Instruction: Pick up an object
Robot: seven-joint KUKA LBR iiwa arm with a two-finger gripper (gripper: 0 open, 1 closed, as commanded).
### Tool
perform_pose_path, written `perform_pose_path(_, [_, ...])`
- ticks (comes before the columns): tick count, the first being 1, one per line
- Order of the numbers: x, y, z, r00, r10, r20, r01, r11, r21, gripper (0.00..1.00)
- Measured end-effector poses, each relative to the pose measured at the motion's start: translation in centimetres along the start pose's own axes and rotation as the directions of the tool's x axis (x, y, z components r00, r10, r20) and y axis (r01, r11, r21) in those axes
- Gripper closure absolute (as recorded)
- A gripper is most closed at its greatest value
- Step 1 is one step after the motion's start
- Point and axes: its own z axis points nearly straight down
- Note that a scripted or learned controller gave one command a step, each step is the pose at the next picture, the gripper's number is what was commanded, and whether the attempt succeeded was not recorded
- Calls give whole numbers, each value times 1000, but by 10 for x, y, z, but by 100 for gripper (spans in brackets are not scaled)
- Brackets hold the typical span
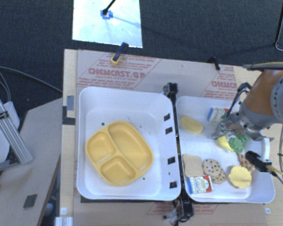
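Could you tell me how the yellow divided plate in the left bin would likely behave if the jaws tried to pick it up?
The yellow divided plate looks like moulded plastic, so it is probably stiff and light. Its glossy surface may be slippery. It lies flat and wide on the left bin, so it should not roll, though a pinch on its thin rim might let it tilt.

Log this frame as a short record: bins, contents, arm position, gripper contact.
left bin: yellow divided plate
right bin: yellow oval piece, toast slice, cookies, red-and-white packet, yellow round piece, green item
arm: reaching in from the right, over the right bin
gripper: low, beside the green item; hold not confirmed
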Motion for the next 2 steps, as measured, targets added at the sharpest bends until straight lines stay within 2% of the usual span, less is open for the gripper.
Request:
perform_pose_path(1, [40, -19, 0, 1000, -5, -1, 5, 1000, 0, 100])
perform_pose_path(2, [55, -57, 0, 1000, 1, -1, -1, 1000, 1, 100])
